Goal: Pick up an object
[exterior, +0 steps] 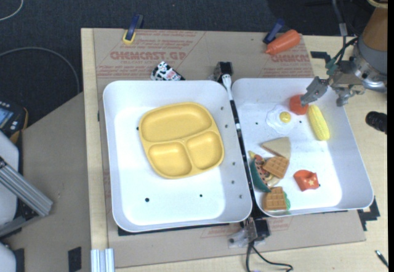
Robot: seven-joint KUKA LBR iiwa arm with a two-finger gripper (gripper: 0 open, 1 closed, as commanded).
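Your likeliest target, the corn cob, lies in the right bin near its far edge, just beside a red piece and a fried egg. The gripper hovers above them, spread open and gripping nothing. Descend off-centre and you may nudge the cob aside or pinch its red neighbour instead.

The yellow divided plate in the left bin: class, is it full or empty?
Empty. The yellow divided plate shows bare yellow in all three compartments; the toy food lies in the right bin.
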